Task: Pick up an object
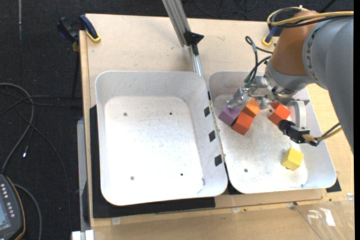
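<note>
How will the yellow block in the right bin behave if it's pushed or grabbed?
The yellow block looks boxy with flat faces, so it would probably slide rather than roll on the right bin's floor. Its crisp edges suggest it is stiff and should hold shape under a pinch. It sits apart from the other blocks, so a push likely moves it alone.

**Grey arm, orange band, trailing cables**

Showing a thick, rounded arm point(332, 48) in smooth grey, widening toward the right. Wearing a glossy orange band point(289, 53) just above the wrist. Carrying a yellow cable point(292, 13) looping over the band, with thin dark wires point(254, 59) curling beside it. Ending in a gripper point(253, 99) of pale metal parts, with a small black piece point(293, 132) jutting out low.
</note>
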`<state>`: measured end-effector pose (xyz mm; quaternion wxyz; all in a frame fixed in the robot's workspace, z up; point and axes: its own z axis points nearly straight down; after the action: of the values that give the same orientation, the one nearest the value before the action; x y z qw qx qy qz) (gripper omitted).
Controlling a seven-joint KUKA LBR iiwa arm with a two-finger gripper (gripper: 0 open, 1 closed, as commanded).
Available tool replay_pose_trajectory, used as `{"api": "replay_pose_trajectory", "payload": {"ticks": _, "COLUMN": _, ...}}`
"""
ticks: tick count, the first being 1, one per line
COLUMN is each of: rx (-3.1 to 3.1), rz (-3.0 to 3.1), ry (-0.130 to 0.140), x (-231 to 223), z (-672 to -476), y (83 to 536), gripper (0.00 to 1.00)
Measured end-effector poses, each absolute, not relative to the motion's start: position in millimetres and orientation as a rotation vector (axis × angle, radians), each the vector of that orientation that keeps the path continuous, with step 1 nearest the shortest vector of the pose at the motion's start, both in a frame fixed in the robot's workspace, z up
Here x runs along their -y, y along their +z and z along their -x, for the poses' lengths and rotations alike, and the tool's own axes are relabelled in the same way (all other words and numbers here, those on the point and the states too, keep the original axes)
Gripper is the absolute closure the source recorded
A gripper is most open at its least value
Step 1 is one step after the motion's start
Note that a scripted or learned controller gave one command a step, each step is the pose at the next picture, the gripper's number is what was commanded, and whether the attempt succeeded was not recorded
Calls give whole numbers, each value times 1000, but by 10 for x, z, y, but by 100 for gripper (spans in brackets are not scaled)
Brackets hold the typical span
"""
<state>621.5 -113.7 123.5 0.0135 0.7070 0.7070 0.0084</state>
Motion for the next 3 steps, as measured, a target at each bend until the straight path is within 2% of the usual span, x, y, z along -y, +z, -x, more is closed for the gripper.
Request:
{"api": "replay_pose_trajectory", "payload": {"ticks": 2, "rx": -2202, "rz": -2199, "ry": 28, "x": 1140, "z": -6228, "y": 1228, "gripper": 0}}
{"api": "replay_pose_trajectory", "payload": {"ticks": 3, "rx": -2214, "rz": -2205, "ry": 19, "x": 1146, "z": -5998, "y": 1137, "gripper": 0}}
